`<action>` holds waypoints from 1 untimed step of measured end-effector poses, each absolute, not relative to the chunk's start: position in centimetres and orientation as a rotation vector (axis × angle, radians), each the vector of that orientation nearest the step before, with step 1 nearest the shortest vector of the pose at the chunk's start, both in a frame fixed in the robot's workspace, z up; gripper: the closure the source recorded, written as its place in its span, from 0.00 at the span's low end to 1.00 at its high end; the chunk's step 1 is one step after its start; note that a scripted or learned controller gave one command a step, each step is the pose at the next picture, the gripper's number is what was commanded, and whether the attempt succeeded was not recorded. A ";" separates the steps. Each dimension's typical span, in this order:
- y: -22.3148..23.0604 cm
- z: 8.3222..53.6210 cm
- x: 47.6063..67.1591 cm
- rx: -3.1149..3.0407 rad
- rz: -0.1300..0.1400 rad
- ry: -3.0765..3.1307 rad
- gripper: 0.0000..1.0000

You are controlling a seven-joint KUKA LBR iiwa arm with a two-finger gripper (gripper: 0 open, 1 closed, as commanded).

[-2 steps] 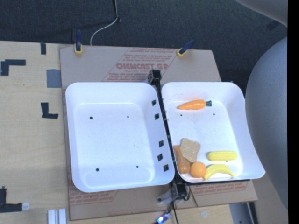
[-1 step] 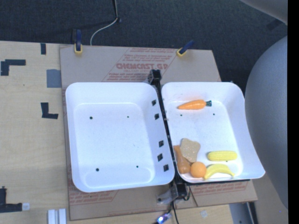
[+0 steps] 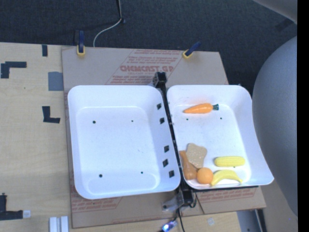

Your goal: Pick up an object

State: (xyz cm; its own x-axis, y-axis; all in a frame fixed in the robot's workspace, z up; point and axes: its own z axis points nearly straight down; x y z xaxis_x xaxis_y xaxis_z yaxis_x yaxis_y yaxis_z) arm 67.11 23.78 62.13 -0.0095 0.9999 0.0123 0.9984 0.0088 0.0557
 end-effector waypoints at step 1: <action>24.0 63.1 67.3 2.181 0.104 2.202 1.00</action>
State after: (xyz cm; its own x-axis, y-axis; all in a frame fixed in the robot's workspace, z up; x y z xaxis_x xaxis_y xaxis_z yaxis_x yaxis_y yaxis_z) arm 67.26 23.95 63.10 -0.0101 0.9998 0.0184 0.9971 0.0086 0.0762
